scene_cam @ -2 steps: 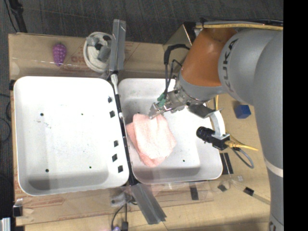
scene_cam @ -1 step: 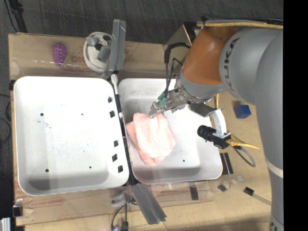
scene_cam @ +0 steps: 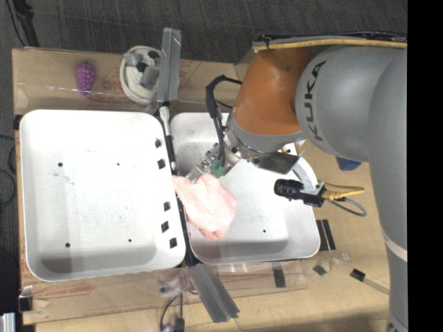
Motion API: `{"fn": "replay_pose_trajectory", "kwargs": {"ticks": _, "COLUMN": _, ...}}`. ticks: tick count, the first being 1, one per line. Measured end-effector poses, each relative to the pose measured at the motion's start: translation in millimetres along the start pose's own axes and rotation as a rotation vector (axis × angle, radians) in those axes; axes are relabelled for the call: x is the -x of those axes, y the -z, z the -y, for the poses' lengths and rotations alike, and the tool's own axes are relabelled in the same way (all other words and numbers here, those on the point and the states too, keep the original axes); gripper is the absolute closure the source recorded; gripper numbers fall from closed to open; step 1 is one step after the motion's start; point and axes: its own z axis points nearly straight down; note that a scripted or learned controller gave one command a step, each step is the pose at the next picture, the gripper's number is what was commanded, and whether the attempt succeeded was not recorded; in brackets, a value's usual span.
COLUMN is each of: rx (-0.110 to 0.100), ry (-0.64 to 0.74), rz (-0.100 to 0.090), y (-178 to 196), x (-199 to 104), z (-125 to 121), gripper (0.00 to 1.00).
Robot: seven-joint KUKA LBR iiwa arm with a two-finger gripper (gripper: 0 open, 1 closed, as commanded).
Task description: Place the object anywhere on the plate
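even overhead light, slightly soft

Two bins side by side, arm over the right one

The left bin (scene_cam: 90, 192) sits just beside the right bin (scene_cam: 277, 244), their walls touching along the middle. In the right bin a cloth (scene_cam: 208, 203) lies against its left wall, with the gripper (scene_cam: 213, 163) just behind it and the arm (scene_cam: 325, 95) reaching in from the right. Behind the left bin, on the bench (scene_cam: 48, 75), a small bunch of grapes (scene_cam: 85, 77) lies left of a rope coil (scene_cam: 140, 73)

A robot lab: KUKA arm (scene_cam: 332, 102) over white bins (scene_cam: 90, 185).
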Motion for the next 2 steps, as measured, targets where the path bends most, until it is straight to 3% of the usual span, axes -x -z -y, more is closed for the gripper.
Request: {"fn": "replay_pose_trajectory", "kwargs": {"ticks": 2, "rx": 0.002, "ry": 0.809, "rz": 0.005, "y": 3.0, "x": -84.4, "z": -50.1, "gripper": 1.0}}
